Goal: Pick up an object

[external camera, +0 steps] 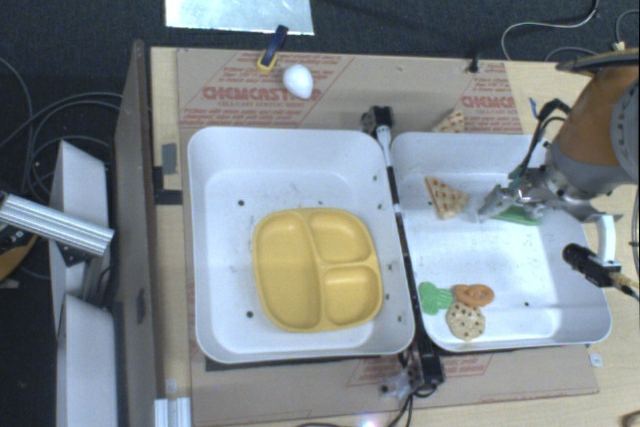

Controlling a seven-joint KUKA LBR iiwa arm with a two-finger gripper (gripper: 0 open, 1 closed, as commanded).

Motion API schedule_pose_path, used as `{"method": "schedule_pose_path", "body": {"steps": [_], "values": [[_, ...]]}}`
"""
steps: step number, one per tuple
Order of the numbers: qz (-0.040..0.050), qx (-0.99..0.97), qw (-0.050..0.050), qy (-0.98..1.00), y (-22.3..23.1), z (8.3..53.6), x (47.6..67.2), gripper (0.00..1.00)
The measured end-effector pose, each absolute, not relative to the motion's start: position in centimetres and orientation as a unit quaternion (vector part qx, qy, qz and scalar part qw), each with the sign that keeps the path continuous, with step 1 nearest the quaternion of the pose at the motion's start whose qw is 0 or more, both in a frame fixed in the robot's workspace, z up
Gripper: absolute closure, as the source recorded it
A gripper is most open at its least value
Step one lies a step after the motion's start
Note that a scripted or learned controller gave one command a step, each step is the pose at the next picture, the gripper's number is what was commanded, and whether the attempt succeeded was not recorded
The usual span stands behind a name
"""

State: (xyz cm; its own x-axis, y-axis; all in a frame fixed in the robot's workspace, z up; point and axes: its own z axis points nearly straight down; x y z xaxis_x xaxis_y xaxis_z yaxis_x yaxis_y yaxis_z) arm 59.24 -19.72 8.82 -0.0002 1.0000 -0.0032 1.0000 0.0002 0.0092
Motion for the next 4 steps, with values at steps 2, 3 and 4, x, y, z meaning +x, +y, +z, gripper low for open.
{"method": "schedule_pose_path", "body": {"steps": [2,3,4], "values": [[0.0006,0.704,0.000,0.710,-14.4,18.5,62.3,0.00],[0.0000,0.704,-0.001,0.710,-9.9,12.8,63.1,0.00],[0.0000,0.705,0.001,0.709,-10.7,8.2,64.7,0.00]]}}
